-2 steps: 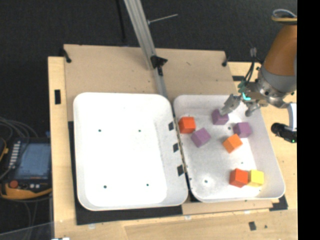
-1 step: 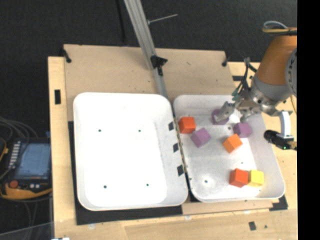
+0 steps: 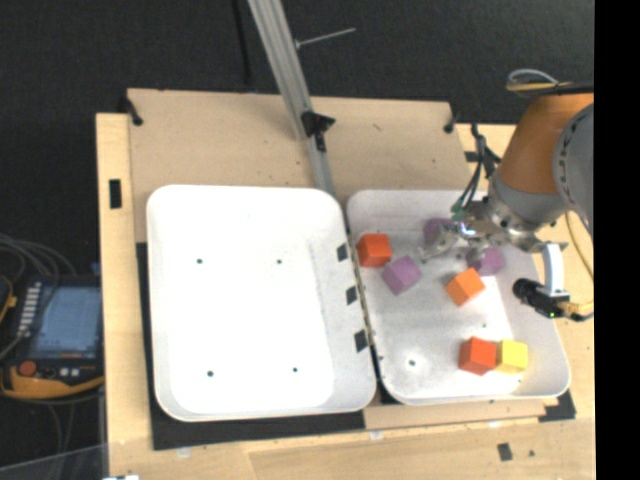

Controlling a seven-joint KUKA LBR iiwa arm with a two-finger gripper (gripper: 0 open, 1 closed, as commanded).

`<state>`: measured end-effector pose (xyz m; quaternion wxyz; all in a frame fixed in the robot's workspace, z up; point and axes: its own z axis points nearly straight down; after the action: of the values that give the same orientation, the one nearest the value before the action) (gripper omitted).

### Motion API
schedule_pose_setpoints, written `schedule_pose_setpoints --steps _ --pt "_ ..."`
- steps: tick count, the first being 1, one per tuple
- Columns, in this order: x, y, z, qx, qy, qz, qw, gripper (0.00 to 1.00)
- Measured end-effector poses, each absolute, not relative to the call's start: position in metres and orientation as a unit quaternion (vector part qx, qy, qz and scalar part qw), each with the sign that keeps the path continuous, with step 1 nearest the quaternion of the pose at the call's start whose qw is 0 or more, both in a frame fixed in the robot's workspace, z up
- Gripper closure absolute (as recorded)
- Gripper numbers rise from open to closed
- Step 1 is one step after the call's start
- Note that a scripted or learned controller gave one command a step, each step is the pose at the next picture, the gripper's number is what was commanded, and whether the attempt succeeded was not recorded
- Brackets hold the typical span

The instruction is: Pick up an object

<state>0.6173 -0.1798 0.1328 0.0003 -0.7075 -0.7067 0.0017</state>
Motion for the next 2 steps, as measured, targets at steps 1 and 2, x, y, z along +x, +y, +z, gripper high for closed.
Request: schedule_pose_setpoints --steps 1,2 --pt "0.618 -0.181 0.096 -0.708 -0.706 0.0009 -0.001 0.00" --pt "0.619 -0.182 0.109 -0.709 -0.705 -0.0012 -0.003 1.00"
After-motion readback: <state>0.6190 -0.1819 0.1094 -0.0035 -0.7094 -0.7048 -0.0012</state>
